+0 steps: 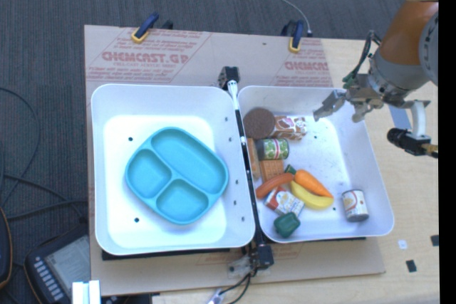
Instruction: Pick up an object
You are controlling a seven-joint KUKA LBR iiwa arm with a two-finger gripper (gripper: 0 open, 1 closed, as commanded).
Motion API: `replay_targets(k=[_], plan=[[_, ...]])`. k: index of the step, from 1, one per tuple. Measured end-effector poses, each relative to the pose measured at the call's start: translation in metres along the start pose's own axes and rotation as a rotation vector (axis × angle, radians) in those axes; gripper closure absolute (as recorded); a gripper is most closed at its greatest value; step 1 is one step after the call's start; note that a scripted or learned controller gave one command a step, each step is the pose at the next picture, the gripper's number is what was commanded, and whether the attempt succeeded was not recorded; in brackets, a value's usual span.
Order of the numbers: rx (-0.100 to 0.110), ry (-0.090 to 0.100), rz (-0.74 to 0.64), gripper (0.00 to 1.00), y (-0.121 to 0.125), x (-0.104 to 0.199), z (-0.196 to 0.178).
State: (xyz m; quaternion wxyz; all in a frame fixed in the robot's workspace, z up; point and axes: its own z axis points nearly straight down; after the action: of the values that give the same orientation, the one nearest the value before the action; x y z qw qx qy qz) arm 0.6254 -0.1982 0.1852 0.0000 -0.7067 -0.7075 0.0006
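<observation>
My gripper (344,108) hangs over the far right part of the right bin (370,153), open, with nothing between its fingers. Below and to its left lie the toy foods: a brown round disc (259,122), a red-and-white packet (290,127), a small green can (273,149), a cracker box (269,169), a carrot (311,181), a banana (312,198), a small carton (285,203) and a green pepper (286,225). A white tin (353,204) stands alone near the bin's front right corner.
The left bin (107,153) holds a blue divided plate (177,175). A black divider bar (242,153) runs between the bins. Clamps (145,26) (296,33) grip the brown board's far edge. The arm's orange band (412,25) is at the upper right.
</observation>
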Motion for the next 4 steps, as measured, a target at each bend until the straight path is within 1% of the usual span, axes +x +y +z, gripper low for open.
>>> replay_targets(k=[1,2,3,4], plan=[[-0.003,0.0,0.001,0.0,-0.051,0.04,0.097],[-0.012,-0.004,0.002,0.0,-0.098,0.058,0.097],[-0.013,-0.004,0.002,1.0,-0.098,0.058,0.086],[-0.012,-0.004,0.002,0.0,-0.098,0.058,0.087]])
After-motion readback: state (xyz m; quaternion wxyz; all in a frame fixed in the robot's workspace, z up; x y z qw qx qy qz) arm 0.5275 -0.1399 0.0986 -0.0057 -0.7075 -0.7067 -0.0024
